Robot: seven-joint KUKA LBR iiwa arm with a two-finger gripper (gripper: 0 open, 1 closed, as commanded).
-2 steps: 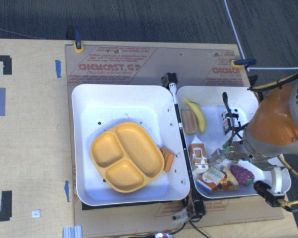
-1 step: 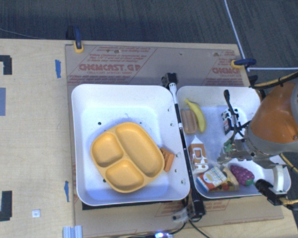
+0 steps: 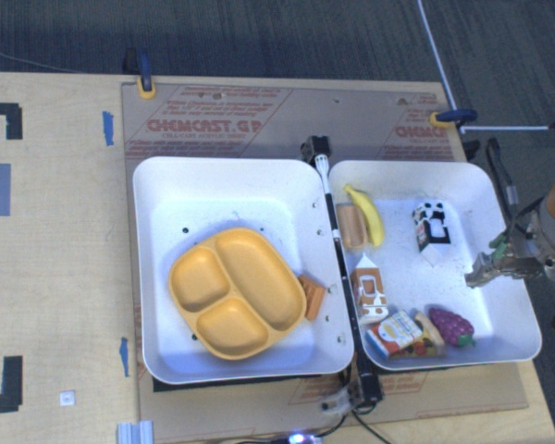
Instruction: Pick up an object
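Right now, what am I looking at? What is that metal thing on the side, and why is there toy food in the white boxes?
You are looking down from a camera fixed above a workbench. The metal thing at the right is a robot arm's claw, reaching over the right bin. Its job is to pick something up, and I can't see anything in it now. That bin holds toy food: a banana, a hot dog, purple grapes, a small carton, a colourful snack box and a black-and-white toy. The left bin holds a yellow divided plate with a small orange piece beside it.
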